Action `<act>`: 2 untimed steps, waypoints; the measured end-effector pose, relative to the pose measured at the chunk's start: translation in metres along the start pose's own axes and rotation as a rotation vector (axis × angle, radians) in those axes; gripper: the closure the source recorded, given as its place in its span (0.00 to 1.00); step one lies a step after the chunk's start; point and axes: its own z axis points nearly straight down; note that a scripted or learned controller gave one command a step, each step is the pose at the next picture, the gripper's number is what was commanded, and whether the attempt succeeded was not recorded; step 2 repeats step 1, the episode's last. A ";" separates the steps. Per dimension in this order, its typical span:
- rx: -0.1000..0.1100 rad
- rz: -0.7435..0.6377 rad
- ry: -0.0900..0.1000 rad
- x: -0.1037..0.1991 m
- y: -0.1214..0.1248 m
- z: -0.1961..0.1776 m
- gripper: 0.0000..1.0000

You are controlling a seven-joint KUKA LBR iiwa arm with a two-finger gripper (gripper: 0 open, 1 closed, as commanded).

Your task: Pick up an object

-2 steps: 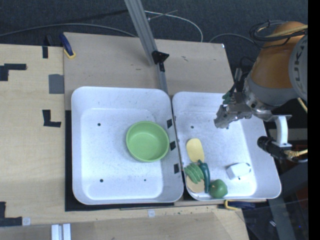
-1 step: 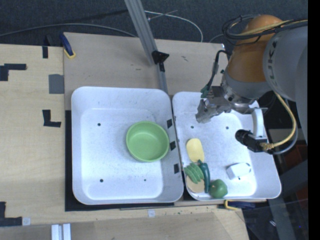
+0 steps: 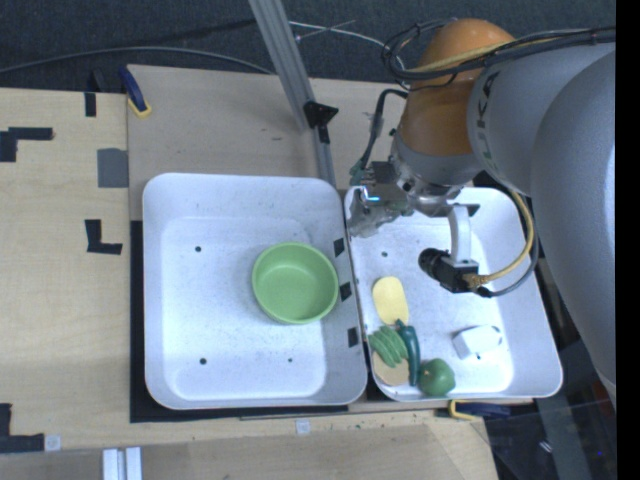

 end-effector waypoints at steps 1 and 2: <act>0.000 0.001 0.000 0.053 0.017 0.012 1.00; 0.000 0.001 0.000 0.053 0.017 0.012 1.00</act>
